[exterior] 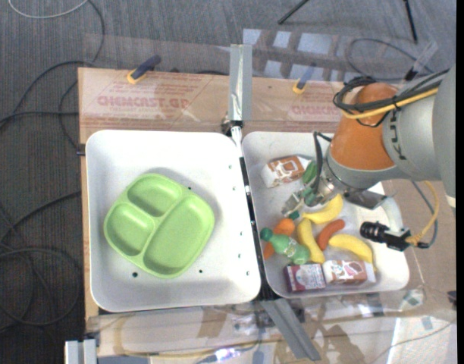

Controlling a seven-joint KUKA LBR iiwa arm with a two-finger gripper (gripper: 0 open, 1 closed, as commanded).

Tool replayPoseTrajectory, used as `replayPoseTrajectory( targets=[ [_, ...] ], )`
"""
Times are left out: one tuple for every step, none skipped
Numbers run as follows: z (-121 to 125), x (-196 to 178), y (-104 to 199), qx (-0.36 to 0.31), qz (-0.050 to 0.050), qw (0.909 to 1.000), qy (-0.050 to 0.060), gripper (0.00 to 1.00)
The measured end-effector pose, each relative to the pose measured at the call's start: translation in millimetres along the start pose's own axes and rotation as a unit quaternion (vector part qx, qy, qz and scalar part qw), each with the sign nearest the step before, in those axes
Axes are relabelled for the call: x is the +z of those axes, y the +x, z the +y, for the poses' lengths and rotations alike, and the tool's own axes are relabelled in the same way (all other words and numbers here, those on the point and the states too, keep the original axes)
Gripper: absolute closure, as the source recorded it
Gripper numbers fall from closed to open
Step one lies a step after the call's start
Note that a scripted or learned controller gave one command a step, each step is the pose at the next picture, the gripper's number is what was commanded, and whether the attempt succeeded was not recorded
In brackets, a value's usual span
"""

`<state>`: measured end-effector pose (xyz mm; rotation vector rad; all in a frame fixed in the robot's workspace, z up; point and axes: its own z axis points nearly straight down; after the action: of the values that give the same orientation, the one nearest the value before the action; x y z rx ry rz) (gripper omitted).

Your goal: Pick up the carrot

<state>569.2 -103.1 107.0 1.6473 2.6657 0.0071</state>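
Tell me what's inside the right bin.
The right bin holds toy food: bananas, a carrot, corn, an orange piece and two packets. The gripper reaches in; whatever lies beneath the arm is hidden.

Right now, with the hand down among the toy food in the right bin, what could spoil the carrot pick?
1. The carrot lies packed against a corn cob and a green piece; the hand may grab a neighbour.
2. The hand sits over the banana beside the carrot, so closing here may miss the carrot.

Carrot (286,226) seemingly hemmed by bananas (324,210)
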Motion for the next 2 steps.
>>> replayPoseTrajectory(
  targets=[
    [-34,-76,62,0.080,0.003,0.9968,0.007,1.00],
    [-51,-76,92,0.231,0.003,0.9728,0.008,1.00]
  ],
)
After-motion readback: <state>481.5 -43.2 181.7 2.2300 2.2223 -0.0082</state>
